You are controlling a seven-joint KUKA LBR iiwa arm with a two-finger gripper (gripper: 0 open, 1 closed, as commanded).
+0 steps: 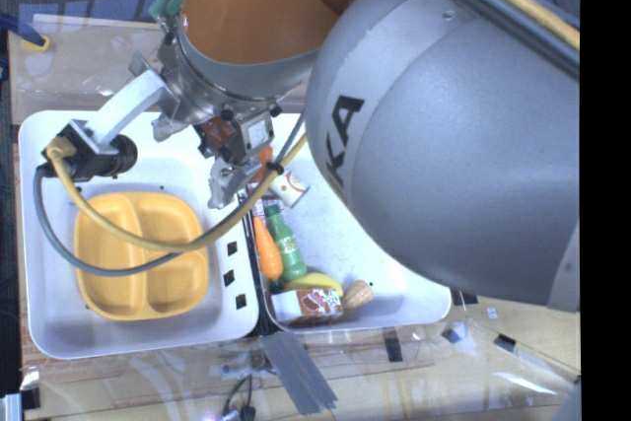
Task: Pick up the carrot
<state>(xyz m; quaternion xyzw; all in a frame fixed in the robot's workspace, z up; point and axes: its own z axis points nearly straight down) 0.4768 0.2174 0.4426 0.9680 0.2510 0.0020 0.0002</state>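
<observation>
While the arm fills most of your frame, read the scene this way:

Carrot: the carrot (267, 249) lies lengthwise in the right bin (325, 222), hard against the wall it shares with the left bin, just below centre of the frame.
Neighbours: a green bottle (287, 245) lies touching its right side; a banana (317, 283) and a brown packet (317, 305) sit just below its lower end.
Gripper: the gripper (233, 182) hangs at the centre of the frame, just above the carrot's top end and apart from it; you cannot tell how wide it stands, because the wrist hides that.
Left bin: a yellow divided tray (143, 256) rests in the left bin (49, 212).
Progress: nothing is lifted; the carrot lies on the bin floor, so closing on it and raising it are both left to do.
Watch: the bin wall and bottle crowd the carrot on both sides.
</observation>
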